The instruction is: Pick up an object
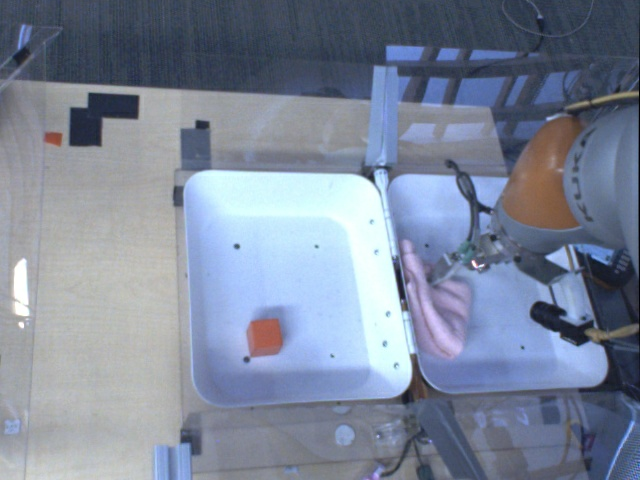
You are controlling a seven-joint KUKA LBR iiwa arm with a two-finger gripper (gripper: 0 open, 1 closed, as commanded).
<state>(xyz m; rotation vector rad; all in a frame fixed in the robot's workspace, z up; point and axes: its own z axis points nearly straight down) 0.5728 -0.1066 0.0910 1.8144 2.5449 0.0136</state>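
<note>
Pink soft cloth-like object (438,310) slumped in right bin (520,358), hard against divider rail (395,268) between bins; likely limp, so lying where it fell. Tool (468,260) low, just right of the rail, at the pink object's upper edge, probably lined up for a pinch. Tool state: cannot tell, too small and blurred. Orange block (265,337) well left of the rail, in left bin (210,268), untouched. Nothing lifted yet.

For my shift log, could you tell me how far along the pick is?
Done: the arm has reached the right bin. In hand: the gripper sits at the pink cloth, no lift visible. Left: grasping and raising an object; the orange block lies untouched in the left bin.
</note>
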